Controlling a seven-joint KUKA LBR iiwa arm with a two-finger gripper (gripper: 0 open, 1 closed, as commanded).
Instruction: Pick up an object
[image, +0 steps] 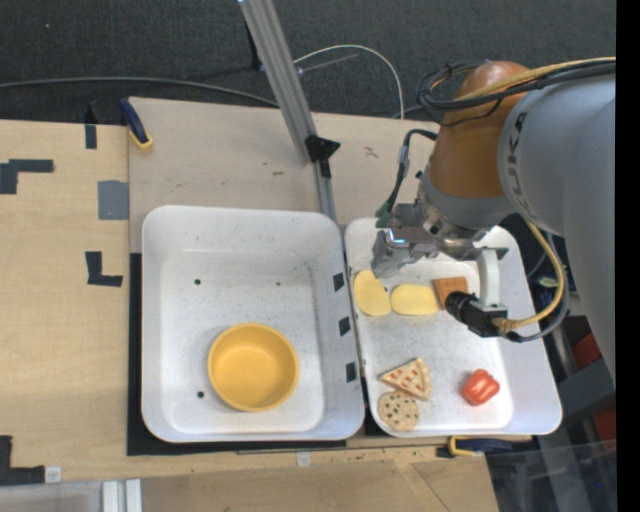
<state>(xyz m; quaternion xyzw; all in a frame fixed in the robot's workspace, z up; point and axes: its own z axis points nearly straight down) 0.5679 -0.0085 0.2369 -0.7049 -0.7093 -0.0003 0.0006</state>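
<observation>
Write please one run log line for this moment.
arm: over right bin | claw: above yellow pieces | grasp: unclear | left bin: yellow bowl

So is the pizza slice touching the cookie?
Touching. The camera view shows the pizza slice resting right against the top edge of the cookie, no white bin showing between them.

Arm (560, 130) cut off by right edge & top. Its wrist hides back part of right bin (535, 400). Orange-brown block (450, 290) partly covered by black fitting. Pincer (392, 250) fingers too small/blurred to read.
</observation>
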